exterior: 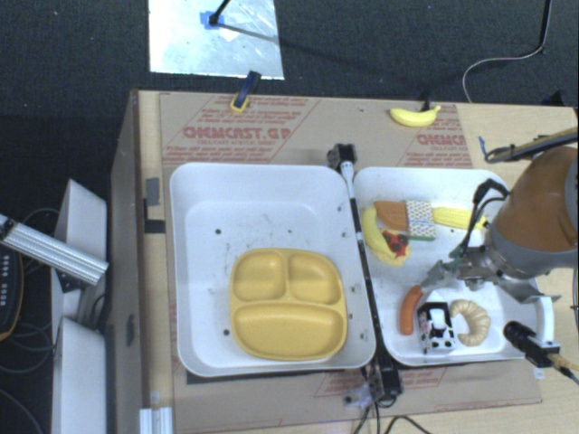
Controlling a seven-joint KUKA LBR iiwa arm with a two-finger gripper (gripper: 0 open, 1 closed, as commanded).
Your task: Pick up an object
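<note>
From my station I see two shallow white plastic bins side by side on the bench. The left bin point(194, 206) carries a yellow plastic divided plate with three compartments point(289, 303), sitting toward its near right portion. The right bin point(452, 179) holds the loose objects: a yellow toy banana point(373, 238) curved along the left wall, a brown and red toy sandwich slice point(393, 224) touching it, a small patterned white block point(419, 217) just beside that, and a yellow toy corn cob point(450, 216) further right. Nearer the front edge lie an orange-red toy sausage point(411, 307), a black-and-white toy cow figure point(438, 329) just beside it, and a tan toy croissant point(471, 322) to the cow's right. The grey arm with its orange band point(543, 206) reaches in from the right, and the gripper point(457, 274) hangs low over the right bin, above the sausage and croissant and below the corn. I cannot tell how its end stands, nor whether it has anything. A second yellow banana point(414, 115) rests on the cardboard behind the bins.
</note>
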